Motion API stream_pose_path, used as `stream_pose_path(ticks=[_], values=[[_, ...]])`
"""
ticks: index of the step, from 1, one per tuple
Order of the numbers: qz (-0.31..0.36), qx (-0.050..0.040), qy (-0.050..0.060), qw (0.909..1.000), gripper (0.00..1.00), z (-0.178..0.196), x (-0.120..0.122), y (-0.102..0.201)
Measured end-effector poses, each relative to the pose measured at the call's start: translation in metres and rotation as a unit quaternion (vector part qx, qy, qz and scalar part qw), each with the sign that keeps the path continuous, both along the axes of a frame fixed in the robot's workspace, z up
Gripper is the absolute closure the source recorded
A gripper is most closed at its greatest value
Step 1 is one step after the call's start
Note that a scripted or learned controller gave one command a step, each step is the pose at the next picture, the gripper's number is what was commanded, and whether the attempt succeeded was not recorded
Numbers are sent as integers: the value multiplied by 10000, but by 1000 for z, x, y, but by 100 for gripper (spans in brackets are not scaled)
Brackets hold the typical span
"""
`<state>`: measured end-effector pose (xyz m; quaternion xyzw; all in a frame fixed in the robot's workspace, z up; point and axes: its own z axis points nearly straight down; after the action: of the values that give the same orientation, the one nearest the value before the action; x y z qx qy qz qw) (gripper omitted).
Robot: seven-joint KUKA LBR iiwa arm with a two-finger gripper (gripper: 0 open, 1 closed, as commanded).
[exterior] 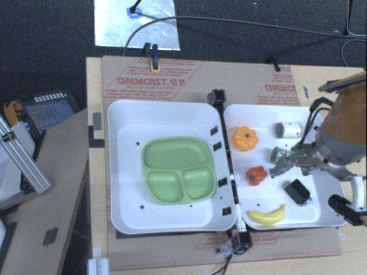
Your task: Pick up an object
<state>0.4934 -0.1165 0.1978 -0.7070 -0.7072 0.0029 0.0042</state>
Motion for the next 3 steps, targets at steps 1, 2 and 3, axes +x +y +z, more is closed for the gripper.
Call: stream_pose_path(ticks=[1, 2, 3], values=[[13, -10, -59, 10000, 0, 5, 3, 0], [8, 1, -28, 10000, 0, -51, 2, 10], [5, 2, -27, 10000, 0, -102, -7, 17]])
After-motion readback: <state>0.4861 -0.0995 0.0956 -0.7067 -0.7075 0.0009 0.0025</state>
